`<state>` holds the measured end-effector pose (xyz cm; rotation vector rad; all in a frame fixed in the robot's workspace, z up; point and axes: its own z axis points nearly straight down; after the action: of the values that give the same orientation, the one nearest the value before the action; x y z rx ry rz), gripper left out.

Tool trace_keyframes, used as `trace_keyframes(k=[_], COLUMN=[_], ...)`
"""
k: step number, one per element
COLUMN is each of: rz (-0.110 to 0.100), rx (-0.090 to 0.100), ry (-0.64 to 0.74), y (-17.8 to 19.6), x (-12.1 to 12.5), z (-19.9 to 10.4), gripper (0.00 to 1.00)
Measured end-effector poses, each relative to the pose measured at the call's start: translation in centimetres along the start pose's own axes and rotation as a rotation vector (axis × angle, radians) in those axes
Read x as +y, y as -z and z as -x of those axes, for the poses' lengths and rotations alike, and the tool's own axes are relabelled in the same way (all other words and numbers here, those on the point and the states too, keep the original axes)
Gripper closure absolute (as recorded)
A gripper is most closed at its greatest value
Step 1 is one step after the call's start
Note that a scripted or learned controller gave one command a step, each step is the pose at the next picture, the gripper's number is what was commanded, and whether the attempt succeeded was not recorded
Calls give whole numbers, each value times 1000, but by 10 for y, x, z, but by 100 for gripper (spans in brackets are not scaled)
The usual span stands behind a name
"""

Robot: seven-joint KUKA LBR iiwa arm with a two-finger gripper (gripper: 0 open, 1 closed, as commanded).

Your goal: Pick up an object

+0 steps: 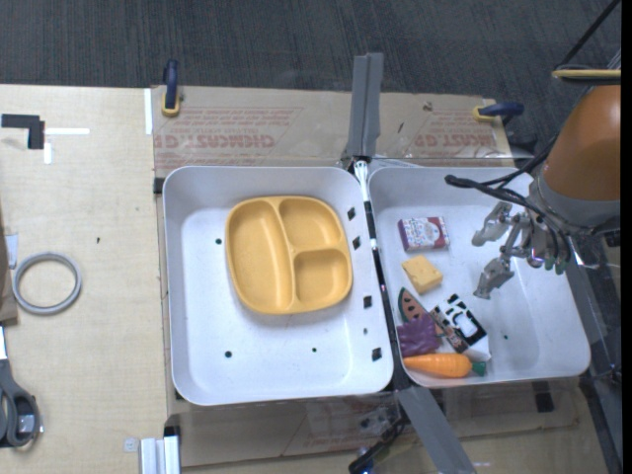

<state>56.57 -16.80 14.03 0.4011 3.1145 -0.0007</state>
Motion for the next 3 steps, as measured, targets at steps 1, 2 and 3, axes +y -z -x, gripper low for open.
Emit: trace_keyframes(k=[1,2,3], rz=[5,10,13], rx=[-39,-23,-25], ry=[-383,-699,-986], y=[-32,-33,-33], x=[4,43,63], z=[-72,19,88], gripper=[0,0,0])
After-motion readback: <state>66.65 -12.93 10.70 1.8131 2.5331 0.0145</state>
